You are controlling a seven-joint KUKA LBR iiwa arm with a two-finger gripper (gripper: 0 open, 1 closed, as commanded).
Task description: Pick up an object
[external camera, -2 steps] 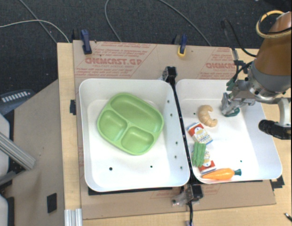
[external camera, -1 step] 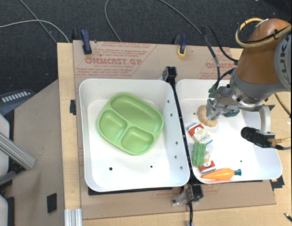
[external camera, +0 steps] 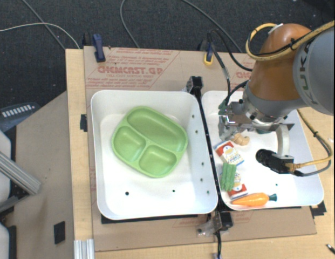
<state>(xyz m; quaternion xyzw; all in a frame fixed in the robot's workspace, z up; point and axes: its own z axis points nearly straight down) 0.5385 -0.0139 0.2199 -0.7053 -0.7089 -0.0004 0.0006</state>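
Small beige object (external camera: 241,140) lies in the right bin (external camera: 306,161) near its left wall, just below the gripper (external camera: 234,124). Looks light, rigid, rounded; a grasp across its narrow middle is advised. Gripper state: cannot tell.

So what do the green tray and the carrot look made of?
Tray: likely molded plastic, matte light green with a soft sheen, rounded compartment walls. Carrot: probably a plastic toy, glossy, uniform orange with a green tip.
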